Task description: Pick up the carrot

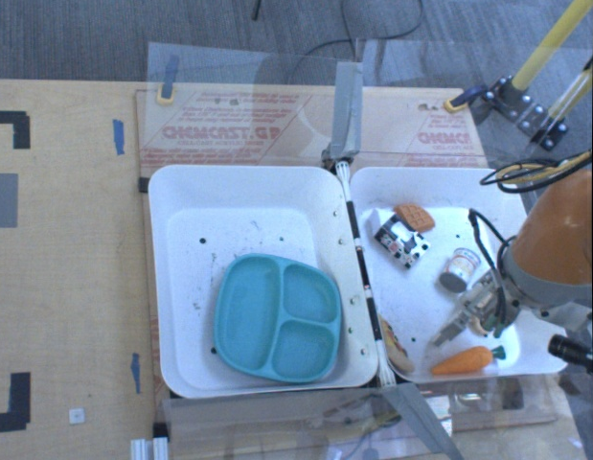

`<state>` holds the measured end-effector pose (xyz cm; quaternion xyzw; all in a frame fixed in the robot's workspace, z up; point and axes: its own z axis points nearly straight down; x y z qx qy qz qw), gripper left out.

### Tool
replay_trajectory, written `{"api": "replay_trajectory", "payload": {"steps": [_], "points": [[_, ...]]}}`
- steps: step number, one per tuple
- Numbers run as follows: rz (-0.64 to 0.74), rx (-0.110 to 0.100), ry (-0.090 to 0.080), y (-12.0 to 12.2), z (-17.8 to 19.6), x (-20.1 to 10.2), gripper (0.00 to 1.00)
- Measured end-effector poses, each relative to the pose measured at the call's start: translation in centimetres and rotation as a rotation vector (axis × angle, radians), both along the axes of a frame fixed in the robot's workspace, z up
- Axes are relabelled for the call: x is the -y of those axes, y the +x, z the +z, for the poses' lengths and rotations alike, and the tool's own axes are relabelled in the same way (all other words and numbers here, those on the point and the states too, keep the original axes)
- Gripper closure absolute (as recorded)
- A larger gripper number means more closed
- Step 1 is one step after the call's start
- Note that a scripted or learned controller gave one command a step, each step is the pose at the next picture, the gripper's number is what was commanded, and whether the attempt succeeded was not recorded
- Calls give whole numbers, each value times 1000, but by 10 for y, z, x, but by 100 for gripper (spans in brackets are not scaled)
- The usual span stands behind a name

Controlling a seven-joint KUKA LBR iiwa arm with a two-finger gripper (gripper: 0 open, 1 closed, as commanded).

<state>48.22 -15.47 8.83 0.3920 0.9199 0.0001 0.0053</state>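
Now | my gripper (449, 332) hovers just above the carrot (463, 360), aligning for a grasp | jaws' opening: cannot tell, nothing visibly held

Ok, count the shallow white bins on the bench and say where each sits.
2. The left shallow white bin holds a teal divided plate; the right shallow white bin holds the orange carrot.

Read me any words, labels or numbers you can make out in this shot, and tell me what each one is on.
"CHEMCAST GP", roughly, in red print on the clear acrylic sheet behind the bins; smaller lines around it are too blurred to read.
Red print on the sheet's right part: too blurred to read.
Black-and-white patterned block in the right bin: markings, no readable text.
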Motion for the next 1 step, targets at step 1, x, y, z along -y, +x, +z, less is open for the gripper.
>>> {"api": "replay_trajectory", "payload": {"steps": [1], "points": [[-3, 12, -4, 3, 11, 2, 100]]}}
